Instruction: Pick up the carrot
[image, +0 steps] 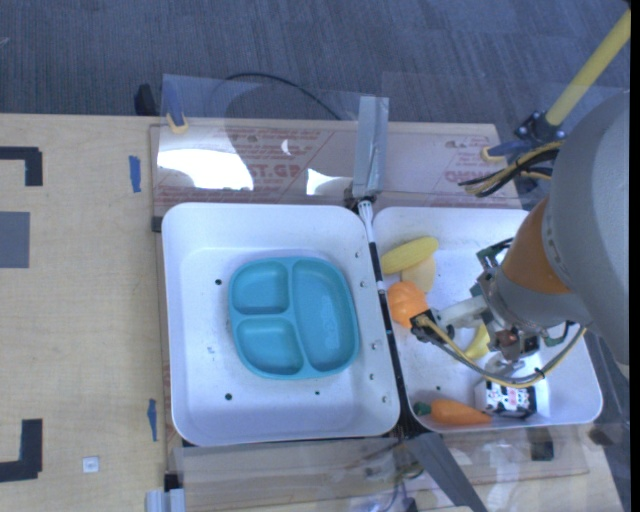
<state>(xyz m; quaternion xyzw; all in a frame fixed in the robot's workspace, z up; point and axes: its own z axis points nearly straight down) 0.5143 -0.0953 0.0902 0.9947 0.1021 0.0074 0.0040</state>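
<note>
Carrot is lying flat along the near wall of the right bin, close to its near-left corner, with the green top pointing toward the divider between the bins. The gripper hangs just beyond the carrot's thin end, and from up here I cannot tell whether it is open or closed.

My main worry is that wall. With the carrot so close to it, I judge a descent could catch the rim or pinch only an edge. The tapered body may also roll or squirt out. A rounded orange piece sits nearby, with a yellow banana-shaped item just beyond it. Either could be taken by mistake if the aim drifts that way.
</note>
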